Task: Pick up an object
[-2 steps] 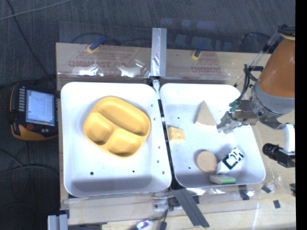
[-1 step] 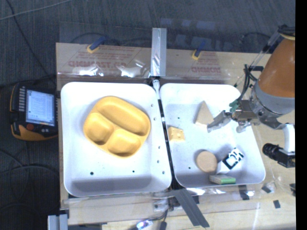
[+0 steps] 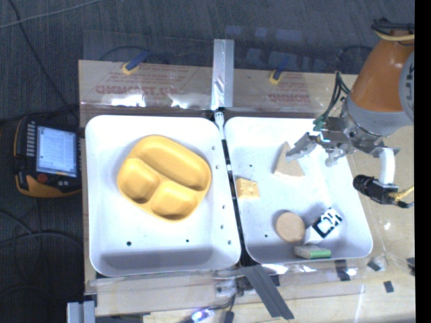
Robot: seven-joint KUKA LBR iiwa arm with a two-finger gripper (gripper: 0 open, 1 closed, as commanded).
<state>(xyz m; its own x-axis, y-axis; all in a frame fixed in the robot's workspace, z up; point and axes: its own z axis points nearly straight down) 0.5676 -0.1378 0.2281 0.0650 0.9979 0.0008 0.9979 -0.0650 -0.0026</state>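
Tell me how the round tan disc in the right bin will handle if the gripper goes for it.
The round tan disc lies flat, so it probably won't roll, but it offers little height to pinch. It looks light and would likely slide when nudged. The black-and-white block sits close by, possibly crowding the gripper.

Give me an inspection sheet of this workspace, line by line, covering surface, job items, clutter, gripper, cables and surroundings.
Surface: bench with left bin and right bin side by side.
Job's things: right bin holds a tan wedge, a yellow sponge piece, a round cork disc, a black and white block and a green eraser.
Clutter: yellow sectioned tray in the left bin.
Grippers: gripper open above the right bin's upper right, beside the wedge, holding nothing.
Cables: black cables on the carpet at left.
Surroundings: handheld pendant on the floor left of the bench.
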